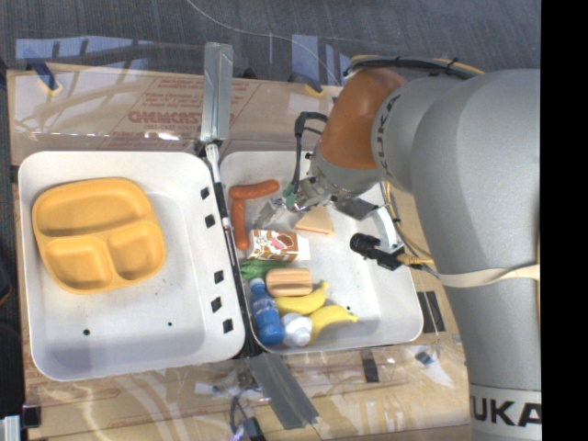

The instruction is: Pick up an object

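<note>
Camera view looks down on two white bins side by side, and you can see the big grey arm (pixel 459 173) coming in from the right. Its orange band sits above the wrist, over the top part of the right bin (pixel 395 310).

Look at the pincer (pixel 292 200) first. It points down and to the left, low over the right bin. You see thin metal bits at its tip, but the wrist covers much of it, so you cannot tell if it is spread or pressed together. You can see nothing pinched in it.

Now look at the things near it. A tan wedge (pixel 317 222) that may be a slice of toy bread lies just beside the tip, a little to the right and below. Two orange-red sausages (pixel 254 191) lie just to the left; one goes across and the other goes down along the bin's left wall. A small carton (pixel 274 244) with brown and white print lies just below the tip.

Lower in the same bin you see more toys in a pile. A hot dog in a bun (pixel 288 281) rests near something green (pixel 254 270). Two yellow bananas (pixel 317 309) curve under it, touching each other. A blue bottle (pixel 266 315) with a white cap lies by the left wall.

In the left bin (pixel 110 347) you see a yellow tray (pixel 96 232) with three parts. It lies flat, well apart from the pincer.
</note>
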